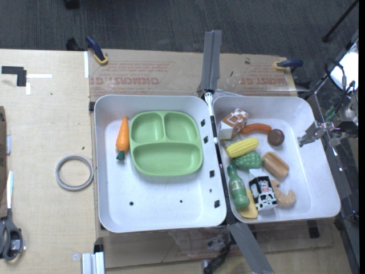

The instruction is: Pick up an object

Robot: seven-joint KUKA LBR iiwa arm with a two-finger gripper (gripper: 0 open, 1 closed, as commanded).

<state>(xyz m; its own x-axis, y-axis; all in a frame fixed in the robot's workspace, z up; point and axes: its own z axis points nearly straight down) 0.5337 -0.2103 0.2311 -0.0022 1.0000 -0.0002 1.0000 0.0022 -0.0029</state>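
Note:
The left bin [154, 210] holds a green divided plate [166, 142] with an orange toy carrot [121, 137] lying beside its left edge. The right bin [311, 178] holds a cluster of toy food. An orange-and-white carton [235, 120], a sausage [256, 128] and a brown ball [276, 137] lie at the back. A corn cob [242, 148], a green bunch [247, 161] and a bun [275, 165] sit mid-bin. A green bottle [238, 187], a cow-pattern carton [263, 192], a yellow wedge [249, 211] and a tan piece [287, 197] lie in front.
A roll of tape [74, 172] and scissors [10, 236] lie on the bench to the left. A grey post [211, 61] rises behind the bins' shared wall. A metal fixture with cables [317, 133] stands at the right bin's right rim.

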